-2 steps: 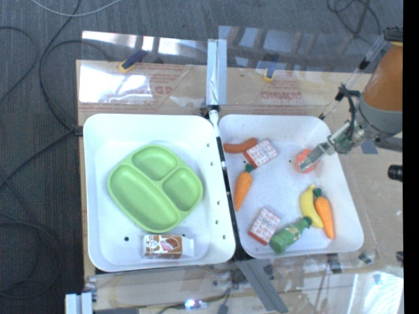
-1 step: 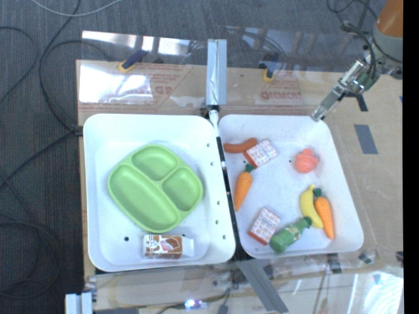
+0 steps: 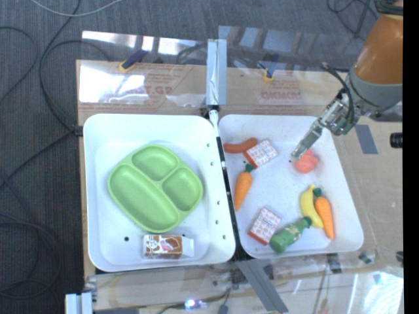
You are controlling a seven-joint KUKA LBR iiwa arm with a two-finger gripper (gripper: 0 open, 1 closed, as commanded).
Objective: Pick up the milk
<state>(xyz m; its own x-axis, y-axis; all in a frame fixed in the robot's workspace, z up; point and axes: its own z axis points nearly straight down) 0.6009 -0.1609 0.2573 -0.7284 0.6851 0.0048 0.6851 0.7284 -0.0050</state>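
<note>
The milk (image 3: 168, 246) looks to be the small white and brown carton lying on its side in the left bin (image 3: 98, 175), near the front edge, just below the green divided plate (image 3: 156, 187). My gripper (image 3: 300, 152) reaches into the right bin (image 3: 347, 195) from the upper right. Its tip is at the back of that bin, right beside a pink-orange round fruit (image 3: 307, 163). It is far from the carton, a whole bin width to the right. Nothing shows as held.
In the right bin lie a sausage (image 3: 240, 145), two red-checked white boxes (image 3: 262, 152) (image 3: 265, 224), two carrots (image 3: 242, 188) (image 3: 325, 216), a banana (image 3: 308, 205) and a green bottle (image 3: 289, 235). A metal divider (image 3: 215, 70) stands behind the bins.
</note>
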